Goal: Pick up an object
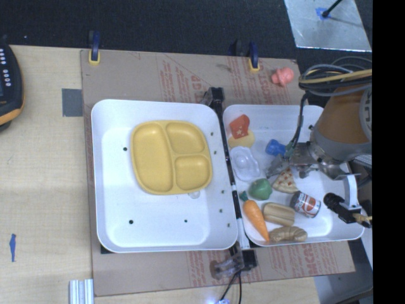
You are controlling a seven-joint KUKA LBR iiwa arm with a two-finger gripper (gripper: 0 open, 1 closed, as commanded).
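Gripper (283, 168) is hovering low in the middle of the right bin (329, 233), over the pizza slice (286, 182) beside the green toy (260, 188); finger state cannot be told; nothing lifted yet, pick remaining.

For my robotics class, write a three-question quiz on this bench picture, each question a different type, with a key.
1. True or false: the yellow divided plate lies in the left bin.
2. Multiple choice: what lies directly beside the carrot in the right bin? A) a banana B) a bread roll C) a spoon
3. Fill in: the pincer is over the ____ bin, close to the pizza slice.

Key: 1 true. 2 B. 3 right.
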